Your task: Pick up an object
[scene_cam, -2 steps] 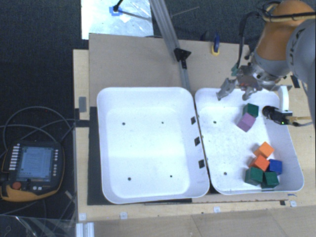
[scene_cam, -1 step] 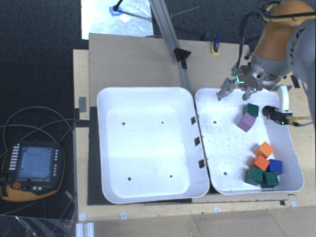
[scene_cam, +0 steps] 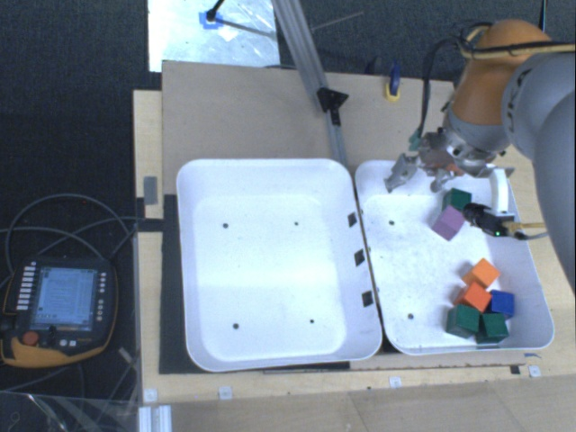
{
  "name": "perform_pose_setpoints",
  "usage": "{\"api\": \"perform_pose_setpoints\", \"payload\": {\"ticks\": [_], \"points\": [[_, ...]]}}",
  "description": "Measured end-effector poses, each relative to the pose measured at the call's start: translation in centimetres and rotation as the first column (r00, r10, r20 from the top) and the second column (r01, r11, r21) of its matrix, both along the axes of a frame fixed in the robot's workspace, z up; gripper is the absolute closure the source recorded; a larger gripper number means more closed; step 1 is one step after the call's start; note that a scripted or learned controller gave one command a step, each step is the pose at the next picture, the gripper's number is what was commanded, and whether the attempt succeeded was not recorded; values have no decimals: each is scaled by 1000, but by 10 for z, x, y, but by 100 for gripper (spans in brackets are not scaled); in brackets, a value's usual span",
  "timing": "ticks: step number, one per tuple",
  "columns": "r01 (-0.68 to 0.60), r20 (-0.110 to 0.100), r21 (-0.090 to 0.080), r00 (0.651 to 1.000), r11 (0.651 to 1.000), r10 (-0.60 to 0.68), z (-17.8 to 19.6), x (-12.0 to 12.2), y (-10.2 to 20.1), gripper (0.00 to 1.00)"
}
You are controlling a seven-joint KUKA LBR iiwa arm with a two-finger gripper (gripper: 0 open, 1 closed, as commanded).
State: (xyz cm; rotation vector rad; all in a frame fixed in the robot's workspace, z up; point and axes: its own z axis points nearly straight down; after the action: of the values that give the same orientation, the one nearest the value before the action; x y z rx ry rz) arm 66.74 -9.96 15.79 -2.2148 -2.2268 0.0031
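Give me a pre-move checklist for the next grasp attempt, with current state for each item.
1. Gripper free of any block: ok, nothing shows between its fingers.
2. Finger opening: ok, fingers appear spread apart.
3. Target within the right bin: ok, purple block and dark green block lie near its upper part.
4. Target isolated: not ok, the purple and dark green blocks lie close together, possibly touching.
5. Gripper aligned over a target: not ok, it sits over the bin's top rim, to the view's left of both blocks.
6. Corner cluster (orange block, blue block, green blocks) graspable: not ok, packed tight against each other.
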Motion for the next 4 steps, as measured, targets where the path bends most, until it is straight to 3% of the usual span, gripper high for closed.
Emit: {"api": "perform_pose_setpoints", "payload": {"ticks": [1,2,3,4], "points": [[3,-2,1,1000,1000,-3,-50,-10,-1,0],[2,2,0,1000,1000,-2,-68,-10,-1,0],[0,7,0,1000,1000,0,-55,-8,-1,100],[2,8,0,1000,1000,-2,-10,-12,0,100]]}}
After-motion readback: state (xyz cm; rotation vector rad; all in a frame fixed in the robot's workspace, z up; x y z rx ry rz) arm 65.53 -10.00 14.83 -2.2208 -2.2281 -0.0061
